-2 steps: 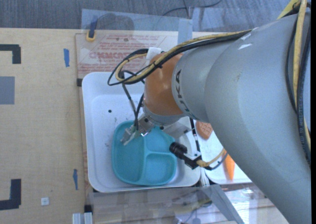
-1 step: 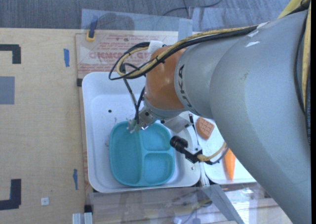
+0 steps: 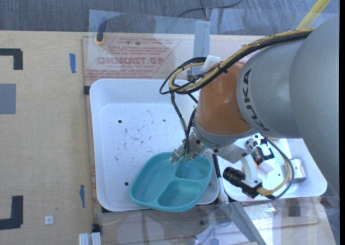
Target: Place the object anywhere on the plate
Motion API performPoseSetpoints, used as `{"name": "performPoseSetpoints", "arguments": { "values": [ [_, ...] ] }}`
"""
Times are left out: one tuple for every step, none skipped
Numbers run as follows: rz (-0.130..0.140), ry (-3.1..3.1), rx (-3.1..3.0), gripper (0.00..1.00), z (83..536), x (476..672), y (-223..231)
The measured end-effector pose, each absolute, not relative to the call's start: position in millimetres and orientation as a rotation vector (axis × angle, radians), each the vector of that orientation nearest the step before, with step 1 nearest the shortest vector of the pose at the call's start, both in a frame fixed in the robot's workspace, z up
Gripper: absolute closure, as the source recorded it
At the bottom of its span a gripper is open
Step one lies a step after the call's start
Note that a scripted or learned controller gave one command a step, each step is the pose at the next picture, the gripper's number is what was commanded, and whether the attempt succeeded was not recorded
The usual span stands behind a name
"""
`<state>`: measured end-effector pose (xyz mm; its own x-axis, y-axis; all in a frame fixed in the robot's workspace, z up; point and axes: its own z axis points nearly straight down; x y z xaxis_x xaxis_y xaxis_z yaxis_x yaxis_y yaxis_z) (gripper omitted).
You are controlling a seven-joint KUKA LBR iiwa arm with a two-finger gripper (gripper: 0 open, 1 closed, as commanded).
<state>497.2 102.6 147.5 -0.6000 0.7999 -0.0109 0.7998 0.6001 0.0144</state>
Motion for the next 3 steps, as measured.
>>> {"name": "performPoseSetpoints", "arguments": {
  "values": [
    [-0.005,2.877,1.267,1.00,357,508.8,154],
    [-0.006,2.926,1.154,1.00,345,507.7,97],
    [0.008,2.897,1.192,1.00,142,516.2,105]
  ]
}}
